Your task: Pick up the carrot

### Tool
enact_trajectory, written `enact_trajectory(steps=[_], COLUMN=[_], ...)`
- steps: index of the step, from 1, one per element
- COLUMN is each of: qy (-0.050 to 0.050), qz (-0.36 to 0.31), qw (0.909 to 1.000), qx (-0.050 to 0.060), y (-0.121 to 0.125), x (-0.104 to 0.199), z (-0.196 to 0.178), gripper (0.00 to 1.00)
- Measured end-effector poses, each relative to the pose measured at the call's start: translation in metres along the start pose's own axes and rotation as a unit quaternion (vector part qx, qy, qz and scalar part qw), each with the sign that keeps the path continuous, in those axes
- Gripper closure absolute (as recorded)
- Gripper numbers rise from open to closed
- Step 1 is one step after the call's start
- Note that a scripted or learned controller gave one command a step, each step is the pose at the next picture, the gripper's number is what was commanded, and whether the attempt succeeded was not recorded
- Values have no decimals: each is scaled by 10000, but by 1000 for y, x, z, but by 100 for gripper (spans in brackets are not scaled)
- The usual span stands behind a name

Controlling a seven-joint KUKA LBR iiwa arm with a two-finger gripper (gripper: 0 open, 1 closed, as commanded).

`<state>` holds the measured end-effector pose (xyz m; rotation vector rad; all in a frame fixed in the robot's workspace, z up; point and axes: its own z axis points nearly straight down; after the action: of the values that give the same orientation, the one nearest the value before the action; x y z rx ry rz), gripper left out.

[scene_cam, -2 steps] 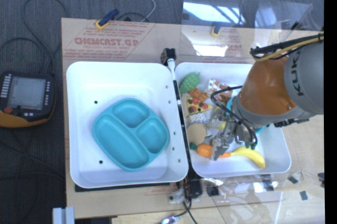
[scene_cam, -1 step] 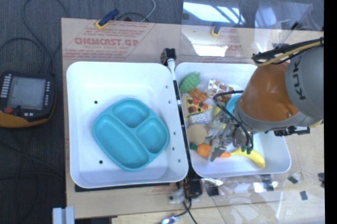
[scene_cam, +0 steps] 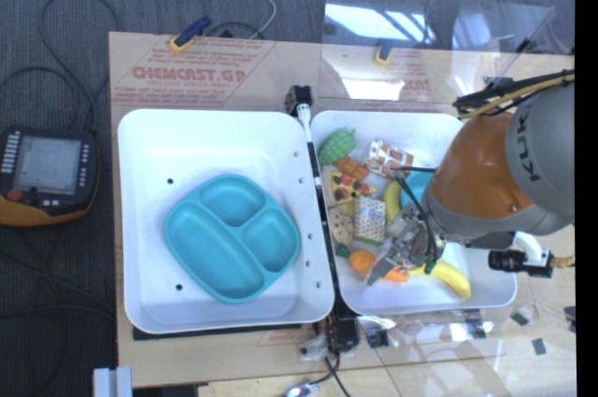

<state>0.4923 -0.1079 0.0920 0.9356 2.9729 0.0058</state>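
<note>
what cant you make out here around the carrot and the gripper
- Gripper fingers: too small and blurred in the camera view to tell open or shut.
- Carrot: partly covered by the gripper; any contact unclear.
- Right bin: its far right side is hidden under the arm.
- Toy labels: too small.

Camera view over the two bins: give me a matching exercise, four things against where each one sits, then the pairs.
Things
1. blue divided plate
2. banana
3. green bumpy toy
4. carrot

Places
A. right bin, near its front right corner
B. right bin, at its back left
C. left bin, lying in its middle
D. right bin, toward the front, just under the gripper

Pairs: 1-C, 2-A, 3-B, 4-D
</note>
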Motion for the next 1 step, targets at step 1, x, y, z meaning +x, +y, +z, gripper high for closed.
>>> enact_trajectory(steps=[1], qy=[-5], qz=[844], qw=[9964], qx=[25], y=[7], x=[7], z=[0], gripper=[0])
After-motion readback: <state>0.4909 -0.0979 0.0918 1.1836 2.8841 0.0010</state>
